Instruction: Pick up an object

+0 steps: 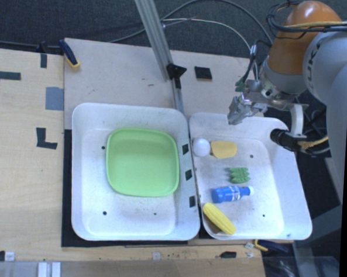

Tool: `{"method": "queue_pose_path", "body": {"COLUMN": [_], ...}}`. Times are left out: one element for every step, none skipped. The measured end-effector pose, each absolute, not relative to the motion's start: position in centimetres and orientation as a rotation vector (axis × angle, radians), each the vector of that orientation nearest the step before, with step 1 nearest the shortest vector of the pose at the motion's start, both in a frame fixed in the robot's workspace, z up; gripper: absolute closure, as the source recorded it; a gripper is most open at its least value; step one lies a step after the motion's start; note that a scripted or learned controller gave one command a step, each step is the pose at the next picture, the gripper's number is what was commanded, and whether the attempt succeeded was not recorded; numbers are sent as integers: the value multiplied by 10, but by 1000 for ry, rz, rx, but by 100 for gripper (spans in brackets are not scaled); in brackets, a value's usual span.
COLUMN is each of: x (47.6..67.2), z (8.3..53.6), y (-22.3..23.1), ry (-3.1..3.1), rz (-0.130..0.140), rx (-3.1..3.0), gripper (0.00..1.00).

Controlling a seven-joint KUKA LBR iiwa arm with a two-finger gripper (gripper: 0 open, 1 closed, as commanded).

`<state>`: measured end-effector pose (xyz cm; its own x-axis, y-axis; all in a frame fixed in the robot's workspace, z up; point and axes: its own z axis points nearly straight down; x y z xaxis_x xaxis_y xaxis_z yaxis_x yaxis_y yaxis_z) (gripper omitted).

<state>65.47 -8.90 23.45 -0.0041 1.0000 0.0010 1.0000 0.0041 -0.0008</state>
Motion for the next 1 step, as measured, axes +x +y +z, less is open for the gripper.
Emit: {"method": "queue_pose_path", "body": {"x": [655], "z": [230], "y": [-46], "ry": [-2225], "rz": [0], "rx": [-2217], "gripper": [100]}}
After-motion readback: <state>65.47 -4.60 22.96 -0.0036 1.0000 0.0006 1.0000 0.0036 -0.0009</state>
